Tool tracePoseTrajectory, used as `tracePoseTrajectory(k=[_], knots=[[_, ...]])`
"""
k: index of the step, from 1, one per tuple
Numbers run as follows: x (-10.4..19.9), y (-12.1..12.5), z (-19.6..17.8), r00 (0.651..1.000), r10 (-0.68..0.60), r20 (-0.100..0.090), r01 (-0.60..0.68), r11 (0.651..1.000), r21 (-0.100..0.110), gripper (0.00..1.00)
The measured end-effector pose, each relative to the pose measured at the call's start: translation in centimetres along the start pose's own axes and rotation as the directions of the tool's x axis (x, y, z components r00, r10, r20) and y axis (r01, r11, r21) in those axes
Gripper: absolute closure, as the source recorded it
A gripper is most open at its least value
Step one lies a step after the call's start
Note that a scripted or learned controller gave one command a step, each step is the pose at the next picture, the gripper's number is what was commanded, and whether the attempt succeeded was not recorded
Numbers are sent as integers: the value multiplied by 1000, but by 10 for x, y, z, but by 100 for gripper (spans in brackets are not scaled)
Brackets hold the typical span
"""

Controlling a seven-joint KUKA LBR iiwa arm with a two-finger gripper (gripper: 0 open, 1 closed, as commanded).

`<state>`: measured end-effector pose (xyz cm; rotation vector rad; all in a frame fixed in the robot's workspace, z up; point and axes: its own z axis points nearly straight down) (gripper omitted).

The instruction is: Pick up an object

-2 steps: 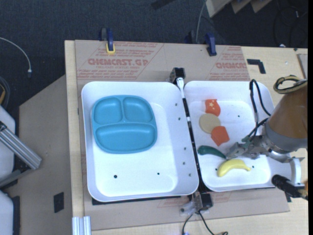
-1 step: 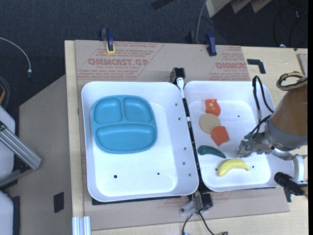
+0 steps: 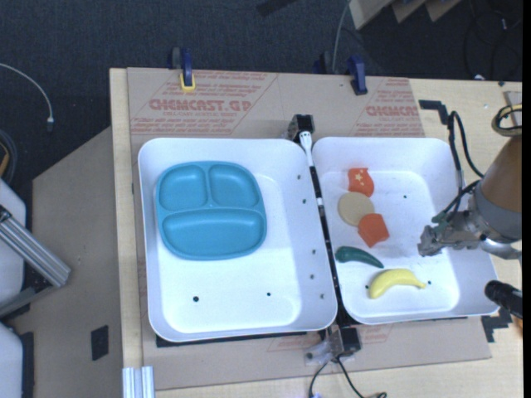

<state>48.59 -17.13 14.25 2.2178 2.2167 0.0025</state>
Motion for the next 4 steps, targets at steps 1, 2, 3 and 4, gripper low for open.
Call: tracePoseTrajectory(k=[1,2,3,4], knots=[[5,5,-45,1000,-2,0,2,1000,-2,100],[4,7,-88,1000,-2,0,2,1000,-2,100],[57,23,-77,1000,-6,-6,6,1000,6,100],[103,45,-88,1000,-7,-4,7,1000,2,100]])
